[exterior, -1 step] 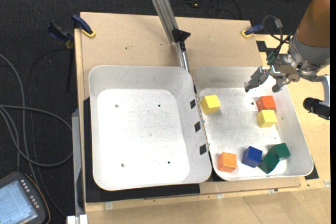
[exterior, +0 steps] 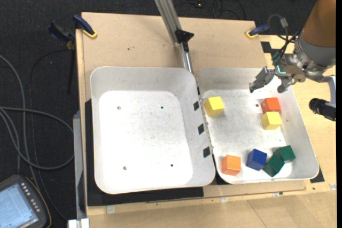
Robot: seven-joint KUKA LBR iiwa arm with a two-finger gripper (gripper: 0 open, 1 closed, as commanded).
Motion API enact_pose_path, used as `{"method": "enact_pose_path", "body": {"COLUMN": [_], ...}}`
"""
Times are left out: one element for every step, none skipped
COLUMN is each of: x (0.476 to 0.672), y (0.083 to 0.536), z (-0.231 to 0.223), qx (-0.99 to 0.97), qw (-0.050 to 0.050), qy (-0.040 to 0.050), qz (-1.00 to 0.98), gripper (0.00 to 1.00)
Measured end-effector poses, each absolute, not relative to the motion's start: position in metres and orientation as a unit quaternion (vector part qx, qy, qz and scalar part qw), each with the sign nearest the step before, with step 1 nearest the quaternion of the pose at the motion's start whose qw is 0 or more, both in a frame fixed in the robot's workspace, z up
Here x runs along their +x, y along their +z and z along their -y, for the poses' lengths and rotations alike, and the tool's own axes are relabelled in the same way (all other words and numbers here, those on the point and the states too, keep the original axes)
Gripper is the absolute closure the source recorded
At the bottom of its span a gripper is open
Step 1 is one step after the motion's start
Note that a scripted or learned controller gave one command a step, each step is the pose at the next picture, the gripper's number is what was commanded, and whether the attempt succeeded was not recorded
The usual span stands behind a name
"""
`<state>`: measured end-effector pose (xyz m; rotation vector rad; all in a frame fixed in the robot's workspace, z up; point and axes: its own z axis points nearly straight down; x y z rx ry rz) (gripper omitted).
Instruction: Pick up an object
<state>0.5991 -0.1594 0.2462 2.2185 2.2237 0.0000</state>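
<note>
Worktop (exterior: 139, 34): carried two white bins side by side.
Left bin (exterior: 141, 131): bare.
Right bin (exterior: 240, 125): held seven blocks.
Gripper (exterior: 273, 78): above right bin's far edge; jaws spread, nothing between them.
Orange block (exterior: 271, 104): nearest, touching yellow block (exterior: 271, 120).

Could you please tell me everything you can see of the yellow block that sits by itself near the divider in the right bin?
The small yellow cube-shaped block, plain and matte as it looks, lies flat on the floor of the right-hand shallow white bin, in its upper left part near the edge shared with the left bin. It sits slightly turned relative to the bin's sides. Nothing touches it: the other blocks lie apart, and the two-finger gripper hovers off to its right.
</note>
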Motion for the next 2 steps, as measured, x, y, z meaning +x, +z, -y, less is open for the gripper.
{"method": "enact_pose_path", "body": {"x": [0.594, 0.589], "y": [0.200, 0.156], "z": [0.165, 0.166], "qx": [0.708, 0.707], "qw": [-0.002, -0.002], "qy": [-0.0017, -0.0016], "qz": [-0.707, -0.707], "gripper": [0.00, 0.00]}}
